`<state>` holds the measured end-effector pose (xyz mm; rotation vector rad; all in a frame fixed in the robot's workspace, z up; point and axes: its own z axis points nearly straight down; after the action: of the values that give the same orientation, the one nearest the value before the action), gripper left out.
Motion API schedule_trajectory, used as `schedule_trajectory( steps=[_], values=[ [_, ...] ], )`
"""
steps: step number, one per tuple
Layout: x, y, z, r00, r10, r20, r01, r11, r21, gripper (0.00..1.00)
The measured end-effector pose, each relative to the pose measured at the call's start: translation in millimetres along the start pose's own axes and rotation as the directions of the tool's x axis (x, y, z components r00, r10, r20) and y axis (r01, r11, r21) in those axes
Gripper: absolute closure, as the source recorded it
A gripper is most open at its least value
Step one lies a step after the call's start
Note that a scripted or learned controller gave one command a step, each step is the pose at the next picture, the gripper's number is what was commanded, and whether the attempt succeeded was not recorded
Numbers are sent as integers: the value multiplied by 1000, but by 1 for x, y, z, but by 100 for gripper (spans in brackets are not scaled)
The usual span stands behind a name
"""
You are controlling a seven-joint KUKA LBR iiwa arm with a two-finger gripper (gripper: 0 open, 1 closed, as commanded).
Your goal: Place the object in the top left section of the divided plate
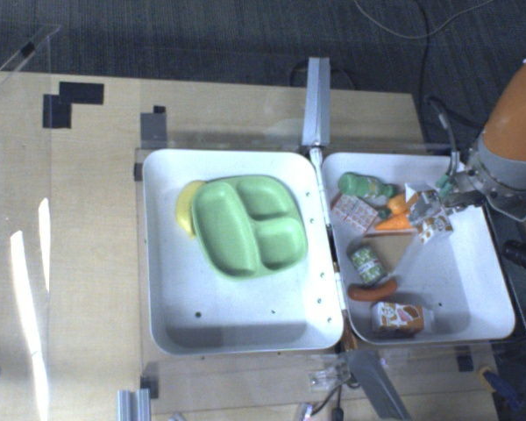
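A green divided plate [245, 224] lies tilted in the left bin [237, 327]. It has one long section on its left and two smaller ones on its right, all bare. My gripper [434, 200] hangs over the upper right part of the right bin [473, 296]. It is just right of an orange carrot [393, 222] and above a small patterned carton [436, 227]. Whether anything is in its grasp is not visible.
A yellow thing [186, 207] pokes out from under the plate's left edge. The right bin also holds a green bottle [366, 185], a patterned packet [353, 212], a small can [366, 262], a sausage [371, 290] and a brown jar [397, 318]. A metal post [316, 103] stands between the bins.
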<state>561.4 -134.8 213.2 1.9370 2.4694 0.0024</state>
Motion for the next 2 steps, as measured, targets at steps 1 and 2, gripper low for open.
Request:
schedule_trajectory(
  steps=[1, 2],
  values=[
    [65, 99, 32, 987, -159, -1, 159, 987, 1, 100],
    [139, 147, -30, 931, -365, 0, 365, 931, -2, 100]
  ],
)
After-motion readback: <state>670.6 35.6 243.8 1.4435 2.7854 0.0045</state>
